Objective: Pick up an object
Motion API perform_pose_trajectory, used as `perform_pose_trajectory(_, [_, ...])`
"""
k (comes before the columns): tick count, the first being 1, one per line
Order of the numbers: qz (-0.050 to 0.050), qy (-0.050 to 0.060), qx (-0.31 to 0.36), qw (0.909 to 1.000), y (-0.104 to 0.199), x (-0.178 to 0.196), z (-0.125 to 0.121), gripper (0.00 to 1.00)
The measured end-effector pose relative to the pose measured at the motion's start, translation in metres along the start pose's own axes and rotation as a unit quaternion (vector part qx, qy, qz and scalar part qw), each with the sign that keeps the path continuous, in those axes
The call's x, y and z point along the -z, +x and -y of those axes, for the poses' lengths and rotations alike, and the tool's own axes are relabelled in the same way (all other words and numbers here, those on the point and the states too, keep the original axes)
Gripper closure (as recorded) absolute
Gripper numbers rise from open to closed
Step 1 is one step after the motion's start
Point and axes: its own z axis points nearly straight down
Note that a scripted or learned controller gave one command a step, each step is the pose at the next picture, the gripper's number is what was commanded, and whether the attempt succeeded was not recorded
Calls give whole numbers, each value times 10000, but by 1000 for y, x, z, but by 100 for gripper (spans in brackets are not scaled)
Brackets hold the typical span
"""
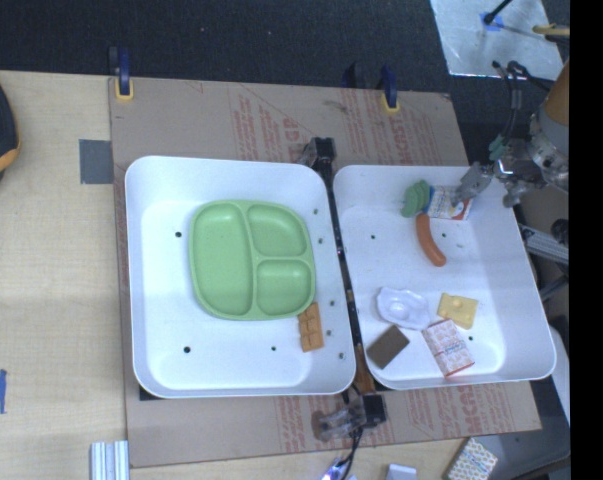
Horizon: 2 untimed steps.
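**Clerk:** List the right bin [521, 298] first.

**Operator:** From my remote seat I count seven pieces in it. At the far side: a green item [416, 198], touching a small printed packet [444, 204]. Just nearer, an orange sausage [431, 240] lying at a slant. Toward the near side: a crumpled white piece [402, 306], a yellow cracker-like square [458, 310] beside it, a brown flat block [388, 346], and a red-and-white printed packet [447, 348] near the front rim.

**Clerk:** And the gripper?

**Operator:** The gripper [476, 181] sits over the far right corner of that bin, its tip just beside the small printed packet. I cannot tell how far its fingers are parted, and I see nothing lifted.

**Clerk:** Left bin?

**Operator:** The left bin [161, 268] bears a green divided plate [251, 259] near its middle and a small orange waffle-like piece [310, 328] by the plate's near right corner.

**Clerk:** Surroundings?

**Operator:** Both bins rest on cardboard [231, 118] clamped to the table [41, 298].
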Motion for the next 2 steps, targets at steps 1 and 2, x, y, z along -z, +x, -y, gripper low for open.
perform_pose_trajectory(1, [-38, 85, 40, 9999, 69, -98, 25, 0])
perform_pose_trajectory(2, [-16, 13, 32, 10000, 100, -95, -24, 0])
